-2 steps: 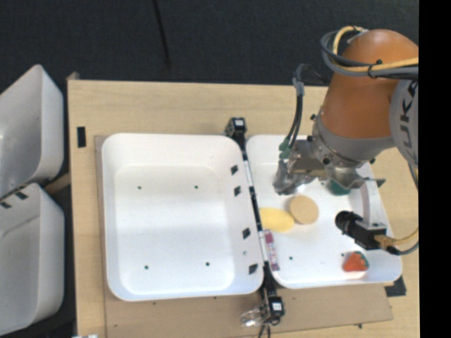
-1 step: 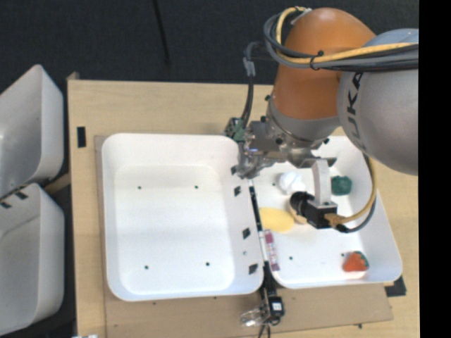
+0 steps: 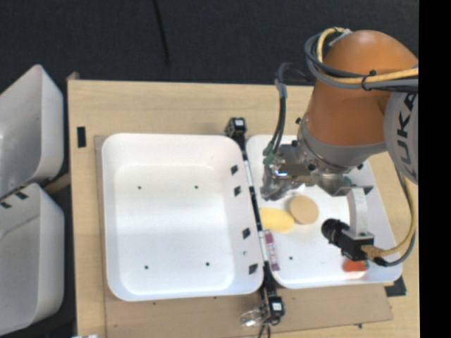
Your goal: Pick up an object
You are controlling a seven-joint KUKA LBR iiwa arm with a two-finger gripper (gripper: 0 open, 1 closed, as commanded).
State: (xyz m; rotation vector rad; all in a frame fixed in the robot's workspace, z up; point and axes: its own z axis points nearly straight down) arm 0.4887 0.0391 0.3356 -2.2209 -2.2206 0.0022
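In the right bin (image 3: 317, 273) lie a pale yellow oval object (image 3: 277, 221) and a tan round disc (image 3: 304, 209), side by side near the bin's left wall. A small red object (image 3: 354, 265) rests at the bin's front right, next to a black fitting (image 3: 338, 234). My gripper (image 3: 276, 180) hangs under the orange wrist at the bin's back left, just behind the yellow object and the disc. Nothing shows between it and those objects.
The left white bin (image 3: 116, 189) sits beside the right one, joined by a black clip strip (image 3: 250, 210). The arm's big orange wrist (image 3: 356, 90) and its cables cover the right bin's back half. White housings (image 3: 25, 189) stand off the bench's left edge.
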